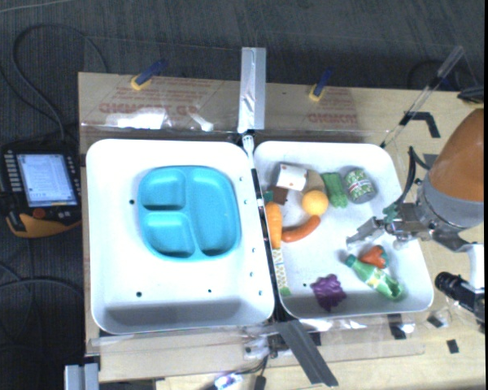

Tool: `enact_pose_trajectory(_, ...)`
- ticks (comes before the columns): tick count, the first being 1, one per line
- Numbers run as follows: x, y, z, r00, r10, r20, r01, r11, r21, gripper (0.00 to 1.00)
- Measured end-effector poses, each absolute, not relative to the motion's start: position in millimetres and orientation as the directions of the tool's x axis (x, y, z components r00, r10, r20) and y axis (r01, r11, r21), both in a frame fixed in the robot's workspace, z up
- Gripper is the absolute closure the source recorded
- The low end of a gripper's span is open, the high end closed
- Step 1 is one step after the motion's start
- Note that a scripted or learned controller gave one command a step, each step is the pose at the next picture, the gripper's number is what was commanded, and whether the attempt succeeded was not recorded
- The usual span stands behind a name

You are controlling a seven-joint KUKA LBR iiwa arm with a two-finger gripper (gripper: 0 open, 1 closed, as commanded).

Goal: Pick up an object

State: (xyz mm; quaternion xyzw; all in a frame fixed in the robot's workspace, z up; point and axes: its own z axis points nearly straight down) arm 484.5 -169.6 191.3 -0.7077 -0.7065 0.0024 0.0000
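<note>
Your gripper (pixel 372 232) hung over the right bin (pixel 390 162), jaws apart and holding nothing, just above the green bottle with the red cap (pixel 374 268) lying there.

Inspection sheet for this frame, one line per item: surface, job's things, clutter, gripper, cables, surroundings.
Surface: wooden bench bearing two white bins, left bin and right bin.
Job's things: right bin holds a sausage, yellow ball, purple grapes, a can and other toy foods.
Clutter: blue divided tray in the left bin.
Gripper: gripper low over the right bin's right side; grasp cannot be told.
Cables: black cable on the floor, upper left.
Surroundings: handheld pendant left of the bench; dark carpet.
</note>
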Motion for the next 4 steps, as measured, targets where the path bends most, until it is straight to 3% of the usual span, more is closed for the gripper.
enact_pose_trajectory(1,486.3,-207,96,-0.053,0.999,0.003,0.999,0.053,0.001,0.0)
enact_pose_trajectory(2,485.7,-207,102,-0.051,0.999,0.001,0.999,0.051,-0.001,1.0)
enact_pose_trajectory(3,537.6,-146,186,-0.069,0.998,-0.003,0.998,0.069,-0.001,1.0)
enact_pose_trajectory(4,537.5,-146,185,-0.069,0.998,-0.002,0.998,0.069,-0.002,0.0)
